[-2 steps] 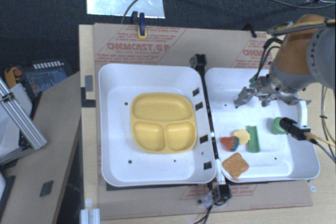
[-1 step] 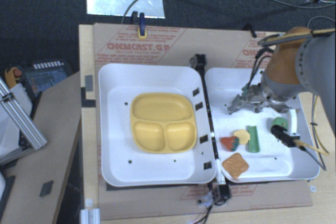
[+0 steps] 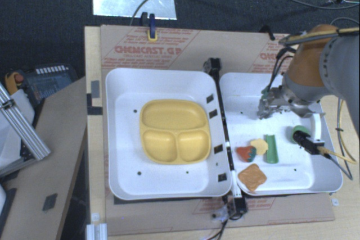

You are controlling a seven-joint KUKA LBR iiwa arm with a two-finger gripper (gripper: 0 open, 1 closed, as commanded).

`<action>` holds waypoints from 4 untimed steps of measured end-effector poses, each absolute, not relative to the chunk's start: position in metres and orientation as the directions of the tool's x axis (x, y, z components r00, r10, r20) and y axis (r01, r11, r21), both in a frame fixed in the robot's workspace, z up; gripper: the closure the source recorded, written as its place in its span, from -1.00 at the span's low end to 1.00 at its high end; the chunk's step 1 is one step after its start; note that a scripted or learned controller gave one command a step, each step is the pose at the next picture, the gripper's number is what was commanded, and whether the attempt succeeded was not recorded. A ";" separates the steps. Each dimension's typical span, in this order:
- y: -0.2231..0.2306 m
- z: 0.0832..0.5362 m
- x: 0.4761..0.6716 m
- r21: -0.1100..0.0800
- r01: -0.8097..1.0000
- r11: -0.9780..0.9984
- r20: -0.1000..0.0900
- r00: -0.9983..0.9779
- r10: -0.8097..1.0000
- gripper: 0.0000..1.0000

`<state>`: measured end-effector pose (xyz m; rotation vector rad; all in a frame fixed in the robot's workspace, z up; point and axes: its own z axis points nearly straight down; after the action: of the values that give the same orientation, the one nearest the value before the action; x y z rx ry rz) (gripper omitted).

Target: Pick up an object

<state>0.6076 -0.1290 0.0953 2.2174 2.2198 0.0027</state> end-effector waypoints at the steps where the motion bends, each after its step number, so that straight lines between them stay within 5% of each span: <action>1: -0.136 0.142 0.603 0.003 1.000 0.000 0.000 0.000 1.000 1.00; 3: -0.141 0.239 0.609 0.004 1.000 0.004 -0.001 -0.004 1.000 1.00; 4: -0.082 0.245 0.610 0.002 1.000 0.009 0.001 -0.009 1.000 1.00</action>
<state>0.6103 -0.0821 0.2452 2.2113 2.2303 0.0033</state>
